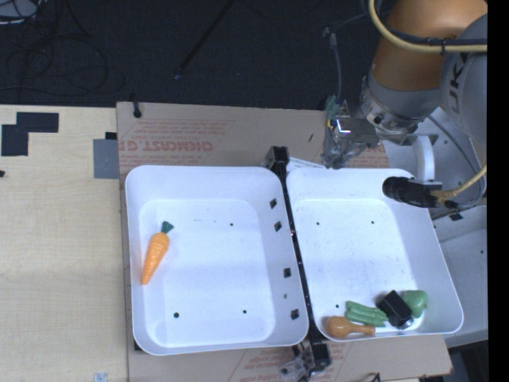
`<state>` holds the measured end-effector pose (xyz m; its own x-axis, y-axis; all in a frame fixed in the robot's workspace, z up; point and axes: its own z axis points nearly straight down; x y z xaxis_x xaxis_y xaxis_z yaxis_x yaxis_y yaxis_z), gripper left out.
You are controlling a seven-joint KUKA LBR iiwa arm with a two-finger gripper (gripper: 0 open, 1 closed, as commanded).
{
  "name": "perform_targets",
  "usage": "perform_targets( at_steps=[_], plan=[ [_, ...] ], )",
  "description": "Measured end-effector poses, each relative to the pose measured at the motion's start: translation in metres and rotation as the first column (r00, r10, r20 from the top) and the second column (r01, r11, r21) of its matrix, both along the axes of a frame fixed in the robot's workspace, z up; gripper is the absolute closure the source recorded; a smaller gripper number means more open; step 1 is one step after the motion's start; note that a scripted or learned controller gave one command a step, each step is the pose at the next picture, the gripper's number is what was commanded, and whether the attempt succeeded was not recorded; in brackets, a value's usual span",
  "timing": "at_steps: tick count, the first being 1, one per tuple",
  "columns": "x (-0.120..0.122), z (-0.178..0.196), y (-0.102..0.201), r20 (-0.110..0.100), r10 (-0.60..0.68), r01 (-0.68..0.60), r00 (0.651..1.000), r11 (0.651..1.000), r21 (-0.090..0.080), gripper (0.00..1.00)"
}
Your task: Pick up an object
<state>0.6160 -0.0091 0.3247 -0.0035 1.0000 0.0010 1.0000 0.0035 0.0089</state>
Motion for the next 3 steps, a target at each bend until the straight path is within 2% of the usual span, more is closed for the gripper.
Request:
perform_targets(
  at_steps=[1,2,3],
  plan=[
    [0.018,0.055,0.089,-0.004,0.005,-0.005,1.0,1.0,0.0,1.0],
    [-0.089,0.212,0.11,0.0,0.003,-0.003,1.0,1.0,0.003,1.0],
    [-0.144,0.088,0.079,-0.027,-0.007,0.006,1.0,1.0,-0.004,1.0]
  ],
)
